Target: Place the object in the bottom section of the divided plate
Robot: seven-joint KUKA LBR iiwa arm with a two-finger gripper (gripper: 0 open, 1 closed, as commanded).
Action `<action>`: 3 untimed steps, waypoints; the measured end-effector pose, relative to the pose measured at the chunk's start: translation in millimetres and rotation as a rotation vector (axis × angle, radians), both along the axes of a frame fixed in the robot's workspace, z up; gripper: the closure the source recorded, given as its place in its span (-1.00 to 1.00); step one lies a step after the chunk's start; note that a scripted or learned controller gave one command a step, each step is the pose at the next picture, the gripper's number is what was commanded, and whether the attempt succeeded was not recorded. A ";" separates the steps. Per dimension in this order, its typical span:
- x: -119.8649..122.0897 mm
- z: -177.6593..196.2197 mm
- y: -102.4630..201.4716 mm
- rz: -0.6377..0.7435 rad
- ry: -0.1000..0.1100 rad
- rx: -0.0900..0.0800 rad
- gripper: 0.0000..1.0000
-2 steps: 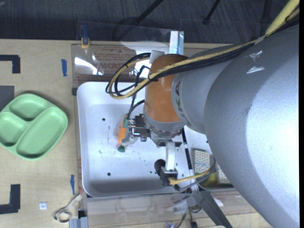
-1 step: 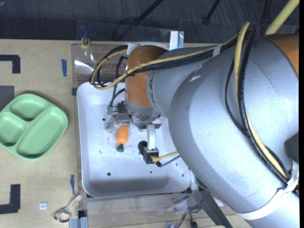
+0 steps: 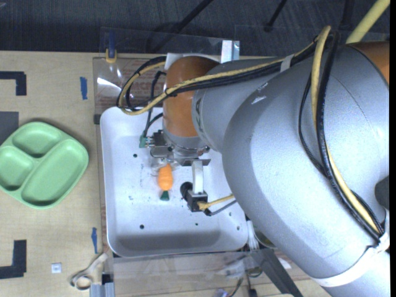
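A small orange carrot toy point(image 3: 165, 179) with a green tip lies in the white bin point(image 3: 124, 228), near its middle. My gripper point(image 3: 163, 163) hangs straight over the carrot's upper end, touching or nearly touching it, and the wrist hides how it meets the toy. The green divided plate point(image 3: 12, 166) rests on the wooden bench to the left of the bin, well apart from the gripper. It has one large section point(image 3: 54, 171) at its lower right and two smaller ones at its upper left.
The grey arm covers the right half of the view and the bin's right side. Black corner marks point(image 3: 17, 79) and blue tape strips point(image 3: 83, 86) lie on the bench around the plate. A tan loop point(image 3: 83, 278) sits at the bench's front edge.
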State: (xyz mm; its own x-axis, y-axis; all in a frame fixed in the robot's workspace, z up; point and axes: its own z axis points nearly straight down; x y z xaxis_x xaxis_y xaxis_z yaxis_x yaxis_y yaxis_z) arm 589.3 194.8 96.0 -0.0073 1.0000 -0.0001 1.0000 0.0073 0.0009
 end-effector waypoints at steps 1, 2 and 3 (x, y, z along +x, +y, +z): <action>10.4 9.5 12.0 -0.439 0.007 -0.004 1.00; 37.4 25.6 25.2 -1.005 0.005 -0.002 1.00; 54.1 30.6 28.3 -1.081 0.005 -0.003 1.00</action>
State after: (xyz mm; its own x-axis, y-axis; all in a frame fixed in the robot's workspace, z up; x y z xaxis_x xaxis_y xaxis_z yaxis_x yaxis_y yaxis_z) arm 643.4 223.1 126.6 0.8788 0.4771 -0.0048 0.4771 -0.8789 -0.0022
